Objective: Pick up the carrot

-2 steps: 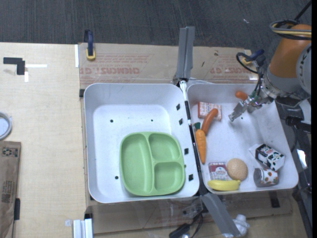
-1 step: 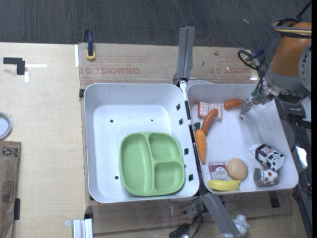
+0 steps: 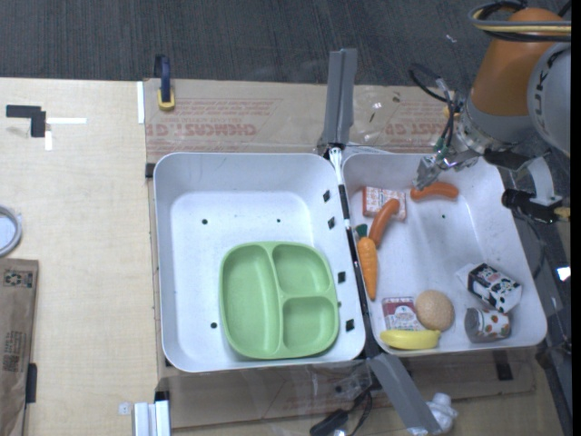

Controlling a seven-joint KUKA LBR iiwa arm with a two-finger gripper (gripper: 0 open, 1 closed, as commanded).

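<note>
- Bins sit side by side; the left bin [image 3: 182, 243] holds a green divided plate [image 3: 280, 299] with 3 compartments.
- Against the left wall of the right bin [image 3: 508, 243] lies the carrot [image 3: 367, 266], lengthwise along the divider, stem end toward the far side.
- Just beside its upper end rests an orange sausage-like piece [image 3: 384, 220], tilted, leaning over a small red-and-white packet [image 3: 377, 200].
- Nearer the front edge are another small packet [image 3: 399, 313], a bread roll [image 3: 435, 310] and a banana [image 3: 409, 339].
- The gripper [image 3: 442, 163] hangs over the far right part of this bin, right above a second orange sausage-like piece [image 3: 435, 191]; whether it is apart or closed cannot be told.
- At the right corner lie a black-and-white carton [image 3: 495, 286] and a spotted cup [image 3: 488, 324].
- Risk: 3 orange things look alike, and the tool is nearest the wrong one, well apart from the carrot. The carrot hugs the wall, so a descent there could strike the rim or slip off.
</note>
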